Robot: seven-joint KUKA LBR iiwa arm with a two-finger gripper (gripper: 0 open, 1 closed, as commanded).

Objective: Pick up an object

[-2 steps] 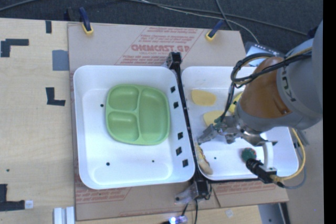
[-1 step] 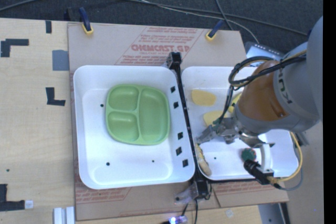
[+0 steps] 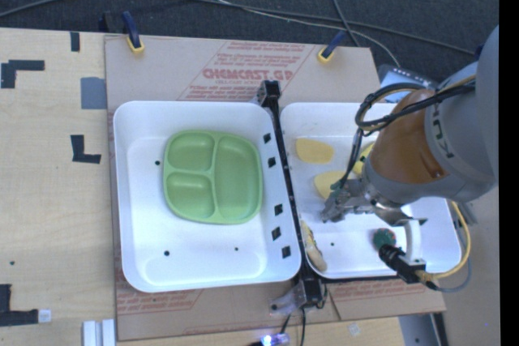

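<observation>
Two white bins sit side by side: the left bin (image 3: 134, 198) holds a green divided plate (image 3: 214, 177). In the right bin (image 3: 349, 263) lie yellow pieces (image 3: 314, 151) beside the lowered gripper (image 3: 339, 207); grip unclear.

The cardboard sheet (image 3: 243, 69) under the bins bears red "CHEMCAST GP" print.

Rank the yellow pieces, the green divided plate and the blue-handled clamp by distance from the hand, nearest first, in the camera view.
From the hand:
1. Yellow pieces, right bin, just above it.
2. Green divided plate, left bin.
3. Blue-handled clamp, board's far-left corner.
</observation>
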